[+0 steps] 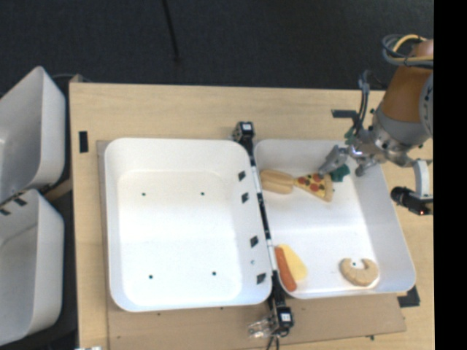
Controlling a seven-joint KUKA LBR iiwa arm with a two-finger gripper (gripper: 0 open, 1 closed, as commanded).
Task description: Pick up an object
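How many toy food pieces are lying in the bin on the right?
4. A bread roll and a pizza slice lie near the far wall, by the gripper. A hot dog lies at the near left corner, a bitten doughnut near right. None looks hidden.

A pale wooden bench (175, 111) with a flat light-brown top stands on a dark charcoal carpeted floor (219, 28). Left of the bench sit two white rounded plastic containers (25, 195), one behind the other. Light falls evenly, with soft shadows
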